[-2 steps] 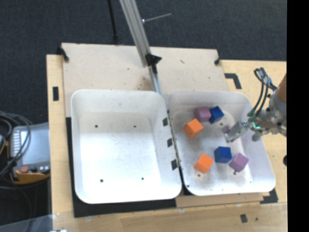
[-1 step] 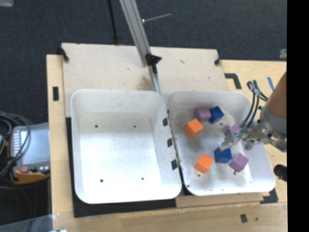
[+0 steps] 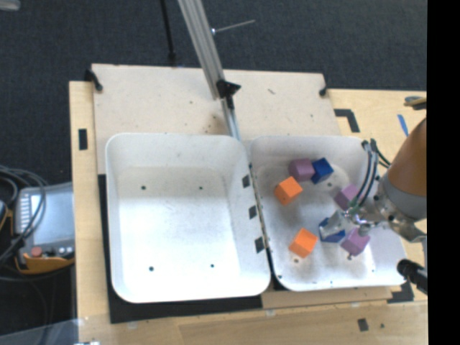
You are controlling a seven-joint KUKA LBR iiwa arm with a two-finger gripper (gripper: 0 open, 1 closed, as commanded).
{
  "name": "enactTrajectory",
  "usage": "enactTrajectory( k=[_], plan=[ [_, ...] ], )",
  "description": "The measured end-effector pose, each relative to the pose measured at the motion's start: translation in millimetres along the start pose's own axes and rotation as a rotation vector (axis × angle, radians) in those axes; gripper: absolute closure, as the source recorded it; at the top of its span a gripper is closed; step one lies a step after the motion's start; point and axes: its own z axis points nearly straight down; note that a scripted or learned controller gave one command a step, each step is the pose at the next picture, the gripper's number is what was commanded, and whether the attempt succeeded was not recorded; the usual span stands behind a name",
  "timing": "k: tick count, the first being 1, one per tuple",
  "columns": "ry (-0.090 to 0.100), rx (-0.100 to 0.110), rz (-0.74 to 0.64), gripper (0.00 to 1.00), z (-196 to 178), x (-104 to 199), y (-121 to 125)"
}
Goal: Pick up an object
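The right bin [image 3: 287,282] holds several small blocks. At its back a purple block [image 3: 302,169] touches a blue block [image 3: 322,169], with an orange block [image 3: 289,190] just in front of them. A second orange block [image 3: 303,242] lies near the front. My gripper [image 3: 351,226] is down in the right part of this bin, reaching in from the right. It sits among three blocks: a blue one [image 3: 331,231] at its left, a purple one [image 3: 355,244] just in front, and another purple one [image 3: 347,195] behind it. The gripper body hides what lies between its tips.
The left bin [image 3: 115,192] stands beside the right one, and they share a raised middle wall [image 3: 253,200]. A slanted aluminium post [image 3: 205,42] rises behind the bins. The grey and orange arm [image 3: 408,175] hangs over the right bin's right edge.
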Motion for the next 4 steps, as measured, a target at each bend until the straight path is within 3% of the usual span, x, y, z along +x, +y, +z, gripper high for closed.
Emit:
enactTrajectory(
  k=[1, 2, 3, 4],
  plan=[
    [-0.004, -0.021, 0.001, 0.00, 44.9, -4.2, 16.0],
    [-0.006, -0.030, 0.007, 1.00, 31.7, -5.6, 17.8],
    [-0.003, -0.011, -0.006, 1.00, -29.4, -12.3, 13.8],
    [-0.002, -0.010, -0.005, 1.00, -65.3, -13.7, 15.1]
  ],
)
